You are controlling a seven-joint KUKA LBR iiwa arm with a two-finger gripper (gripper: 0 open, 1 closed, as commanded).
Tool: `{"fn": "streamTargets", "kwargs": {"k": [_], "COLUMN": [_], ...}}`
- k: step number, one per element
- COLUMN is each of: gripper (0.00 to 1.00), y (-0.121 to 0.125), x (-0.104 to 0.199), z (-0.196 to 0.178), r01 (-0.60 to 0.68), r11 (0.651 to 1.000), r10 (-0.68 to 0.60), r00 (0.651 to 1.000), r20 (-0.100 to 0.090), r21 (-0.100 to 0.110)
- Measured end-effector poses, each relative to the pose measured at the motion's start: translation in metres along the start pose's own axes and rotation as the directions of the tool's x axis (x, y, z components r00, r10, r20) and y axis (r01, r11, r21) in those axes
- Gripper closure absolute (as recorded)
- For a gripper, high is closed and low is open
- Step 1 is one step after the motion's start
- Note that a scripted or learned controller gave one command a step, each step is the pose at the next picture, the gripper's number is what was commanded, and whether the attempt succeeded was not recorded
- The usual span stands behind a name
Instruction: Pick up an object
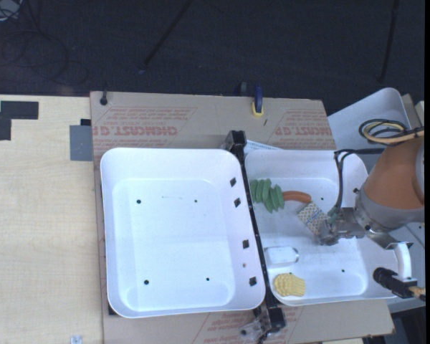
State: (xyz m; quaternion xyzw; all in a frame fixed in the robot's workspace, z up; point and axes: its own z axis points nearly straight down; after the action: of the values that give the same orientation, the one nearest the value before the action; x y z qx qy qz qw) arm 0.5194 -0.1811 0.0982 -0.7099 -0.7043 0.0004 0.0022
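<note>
The arm reaches in from the right, and its gripper [330, 233] is low over the right bin [351, 282], near the bin's middle right. A speckled grey-and-tan object [312, 218] lies right against the gripper's left side; whether it is held is unclear. A green ridged object [267, 193] and an orange carrot-like piece [297, 197] lie just left of it toward the bin's back. A white object [281, 254] and a yellow waffle-like piece [289, 285] sit at the bin's front left.
The left bin [115, 192] stands beside the right one, with a black divider [245, 221] between them. Both rest on a cardboard sheet [165, 120]. Cables [383, 128] and a white cover lie at the far right behind the arm.
</note>
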Motion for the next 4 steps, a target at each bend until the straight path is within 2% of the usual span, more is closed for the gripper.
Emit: {"fn": "streamTargets", "kwargs": {"k": [4], "gripper": [1.0], "y": [-0.002], "x": [-0.004], "z": [-0.037], "r01": [-0.023], "r11": [1.0], "r10": [0.023], "r00": [1.0], "r20": [-0.001], "r21": [0.004]}}
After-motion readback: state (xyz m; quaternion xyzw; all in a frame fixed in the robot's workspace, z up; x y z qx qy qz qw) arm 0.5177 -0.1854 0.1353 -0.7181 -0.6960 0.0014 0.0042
